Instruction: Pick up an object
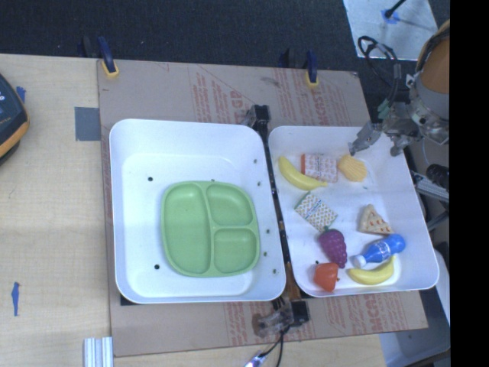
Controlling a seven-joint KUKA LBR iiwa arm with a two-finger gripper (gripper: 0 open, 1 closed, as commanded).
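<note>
Your end effector point(376, 138) hangs over the far right corner of the right bin point(422, 214), its two fingers spread apart with nothing between them.

From the camera view, take the yellow lump point(352, 168) as your landmark and likely target: it lies just below and slightly left of the end effector, nearer than anything else. It is roundish, so no long axis matters much. Just left of the lump sits a red and white packet point(319, 167), almost touching it, and left of that a banana point(298, 175) running at a slant. That packet is what could crowd a finger on the left side. Further from the lump, toward the near edge, you have a patterned packet point(315, 211), a cracker wedge point(374, 221), purple grapes point(332, 245), a blue bottle point(380, 250), a second banana point(372, 274) and a red fruit point(326, 276). Well left of the lump, the left bin point(130, 205) holds a green divided plate point(209, 228). Both bins rest on the worktop point(46, 228).
</note>
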